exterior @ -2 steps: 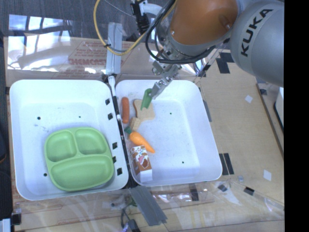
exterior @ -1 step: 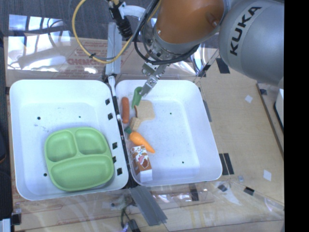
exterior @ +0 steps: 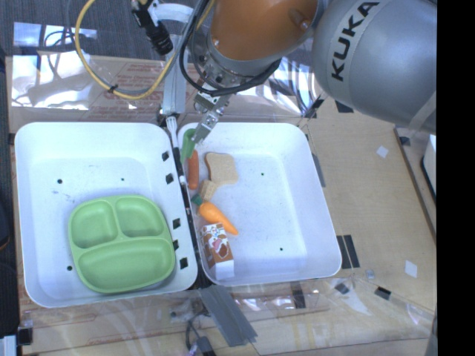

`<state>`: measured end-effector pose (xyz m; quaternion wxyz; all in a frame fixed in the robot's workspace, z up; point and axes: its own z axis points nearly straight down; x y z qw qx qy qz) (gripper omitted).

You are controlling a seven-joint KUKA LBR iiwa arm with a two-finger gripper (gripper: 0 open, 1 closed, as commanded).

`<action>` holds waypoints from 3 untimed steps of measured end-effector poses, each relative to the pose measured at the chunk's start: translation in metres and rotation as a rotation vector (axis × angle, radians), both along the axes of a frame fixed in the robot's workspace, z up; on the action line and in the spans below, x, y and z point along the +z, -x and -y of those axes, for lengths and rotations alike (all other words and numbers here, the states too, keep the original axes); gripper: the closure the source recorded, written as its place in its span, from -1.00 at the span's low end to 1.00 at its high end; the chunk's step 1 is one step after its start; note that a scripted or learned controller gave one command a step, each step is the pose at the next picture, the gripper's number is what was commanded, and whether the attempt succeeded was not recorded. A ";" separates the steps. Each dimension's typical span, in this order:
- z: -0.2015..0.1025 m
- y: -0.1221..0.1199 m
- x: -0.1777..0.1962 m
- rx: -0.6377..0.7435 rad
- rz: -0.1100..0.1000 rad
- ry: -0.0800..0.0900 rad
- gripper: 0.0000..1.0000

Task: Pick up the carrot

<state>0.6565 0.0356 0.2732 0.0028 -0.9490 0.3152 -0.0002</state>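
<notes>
The carrot (exterior: 217, 217), orange with a small green top, lies near the left wall of the right bin (exterior: 297, 199), pointing toward the front right. A slimmer red-orange vegetable (exterior: 193, 172) with a long green stalk lies upright along the same wall, further back. My gripper (exterior: 205, 124) hangs under the orange wrist band at the back left corner of the right bin. It is just above that green stalk and well behind the carrot. Nothing is visibly held.
A bread slice (exterior: 221, 167) and a smaller tan piece (exterior: 208, 190) lie between the two vegetables. A small printed carton (exterior: 216, 249) lies in front of the carrot. The left bin (exterior: 44, 169) holds a green divided plate (exterior: 122, 243). Yellow cable loops behind the bins.
</notes>
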 end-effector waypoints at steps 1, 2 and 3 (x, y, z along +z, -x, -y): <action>-0.050 0.000 0.029 0.187 0.002 0.000 1.00; -0.054 0.001 -0.005 0.376 -0.007 0.003 1.00; -0.067 0.001 -0.014 0.337 -0.007 0.004 1.00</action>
